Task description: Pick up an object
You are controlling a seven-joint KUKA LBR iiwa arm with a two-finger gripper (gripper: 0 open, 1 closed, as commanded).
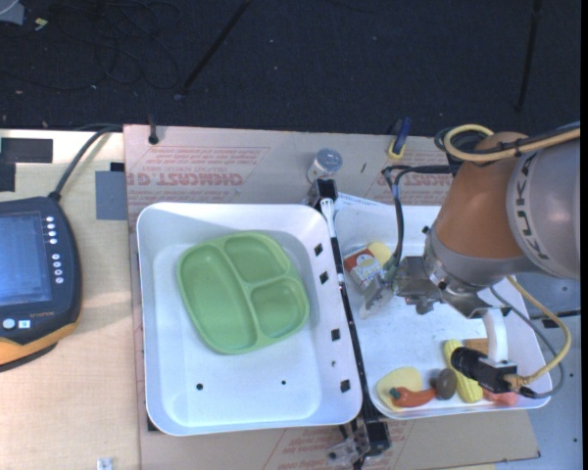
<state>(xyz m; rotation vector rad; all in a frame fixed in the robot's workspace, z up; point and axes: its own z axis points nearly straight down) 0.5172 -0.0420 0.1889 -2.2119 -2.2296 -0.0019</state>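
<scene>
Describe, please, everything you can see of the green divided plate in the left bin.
The green divided plate is a pale green, rounded-rectangular tray that looks like matte plastic. Raised ridges split it into three compartments: one long section along its left side and two smaller ones on the right. It lies flat and upright, turned slightly askew, on the floor of the left white bin, in the upper middle area. All three compartments look bare, and only the bin floor touches it.

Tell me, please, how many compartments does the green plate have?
3. The green plate lies in the left bin. One long compartment runs down its left side, one is at the top right, one at the lower right. None seems hidden.
</scene>
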